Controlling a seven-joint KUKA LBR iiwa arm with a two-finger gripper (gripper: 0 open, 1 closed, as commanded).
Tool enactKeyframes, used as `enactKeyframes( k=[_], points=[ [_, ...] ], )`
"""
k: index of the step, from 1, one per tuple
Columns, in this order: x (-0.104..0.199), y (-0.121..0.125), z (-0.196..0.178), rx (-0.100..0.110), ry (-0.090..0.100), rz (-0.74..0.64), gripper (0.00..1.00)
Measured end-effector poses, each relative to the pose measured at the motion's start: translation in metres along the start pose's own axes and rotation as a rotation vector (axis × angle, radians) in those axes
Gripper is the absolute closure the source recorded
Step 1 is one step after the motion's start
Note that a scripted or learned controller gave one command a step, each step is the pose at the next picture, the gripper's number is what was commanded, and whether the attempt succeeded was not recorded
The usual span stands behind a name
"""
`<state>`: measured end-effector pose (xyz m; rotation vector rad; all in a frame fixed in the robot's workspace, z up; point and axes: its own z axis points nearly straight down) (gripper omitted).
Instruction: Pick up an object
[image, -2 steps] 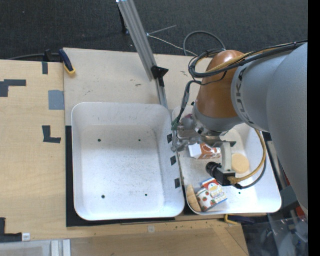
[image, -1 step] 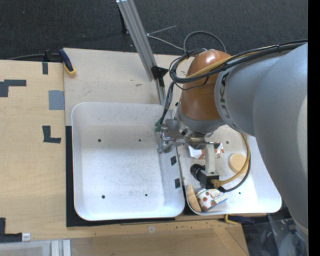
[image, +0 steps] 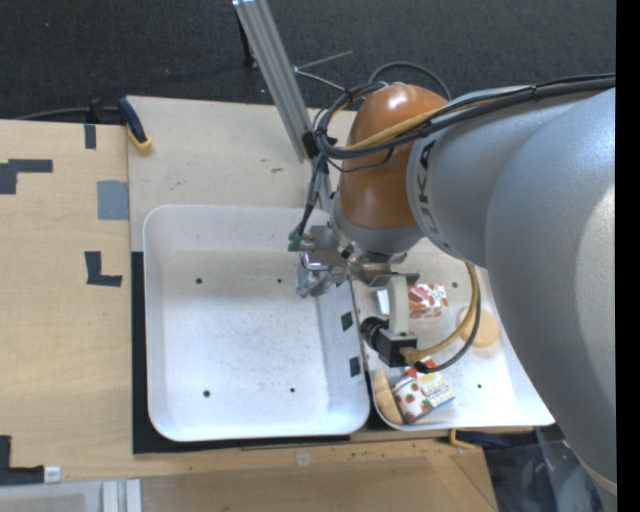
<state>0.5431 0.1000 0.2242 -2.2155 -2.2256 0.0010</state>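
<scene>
My gripper (image: 313, 277) hangs over the right edge of the left bin (image: 170, 300), close to the wall between the two bins. The orange wrist band (image: 385, 170) sits just above it and hides most of the right bin. In the right bin (image: 500, 400) a red and white packet (image: 429, 298) lies beside the arm. A small colourful box (image: 422, 393) rests near the front rim. A tan rounded object (image: 486, 331) peeks out at the arm's edge. Nothing shows between the gripper's tips from this angle.
A slanted metal rail (image: 278, 70) rises behind the bins. A blue and yellow clamp (image: 136, 124) lies at the bench's back left. Grey and black tape marks (image: 112, 200) dot the wooden bench to the left.
</scene>
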Motion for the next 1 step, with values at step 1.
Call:
enactKeyframes(
  k=[1],
  points=[
    [-0.0018, -0.0004, 0.0005, 0.001, -0.001, 0.002, 0.00]
  ],
)
